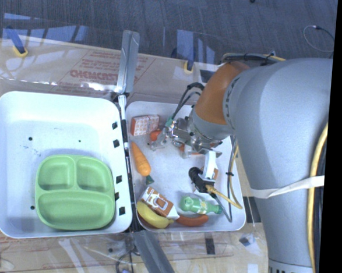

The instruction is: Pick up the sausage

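I judge the task not yet begun; the sausage (192, 220) lies untouched at the right bin's (236, 224) 6 o'clock edge, beside the banana (151, 216); my tool (172, 134) sits up toward 12 o'clock, well apart; its grip state I cannot tell; approach and grasp remain.
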Tool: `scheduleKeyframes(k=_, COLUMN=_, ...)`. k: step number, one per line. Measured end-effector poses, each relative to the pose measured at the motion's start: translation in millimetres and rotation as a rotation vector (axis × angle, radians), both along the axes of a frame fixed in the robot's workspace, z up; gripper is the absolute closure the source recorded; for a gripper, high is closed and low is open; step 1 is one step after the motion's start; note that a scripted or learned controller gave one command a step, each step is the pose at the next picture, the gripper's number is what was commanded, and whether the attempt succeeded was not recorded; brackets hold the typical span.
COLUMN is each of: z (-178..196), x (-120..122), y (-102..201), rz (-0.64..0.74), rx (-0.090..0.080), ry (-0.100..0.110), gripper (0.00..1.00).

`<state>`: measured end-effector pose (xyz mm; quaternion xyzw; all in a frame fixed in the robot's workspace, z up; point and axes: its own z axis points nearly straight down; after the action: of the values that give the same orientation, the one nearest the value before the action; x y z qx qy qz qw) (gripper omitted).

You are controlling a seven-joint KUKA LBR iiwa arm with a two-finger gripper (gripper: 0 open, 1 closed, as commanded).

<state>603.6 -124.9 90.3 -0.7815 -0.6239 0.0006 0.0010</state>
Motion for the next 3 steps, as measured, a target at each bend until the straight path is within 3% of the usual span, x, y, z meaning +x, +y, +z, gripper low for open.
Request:
scheduleKeyframes(k=1, z=22, x=-7, y=0, rz=0.036, rx=-0.001, ry=-0.001, gripper=0.00)
scheduleKeyframes(k=2, z=-1, x=23, y=-32, rz=0.007, rx=0.000, ry=0.002, gripper=0.00)
scheduleKeyframes(k=3, z=0, x=-1, y=-65, rz=-0.058, rx=0.000, ry=0.003, gripper=0.00)
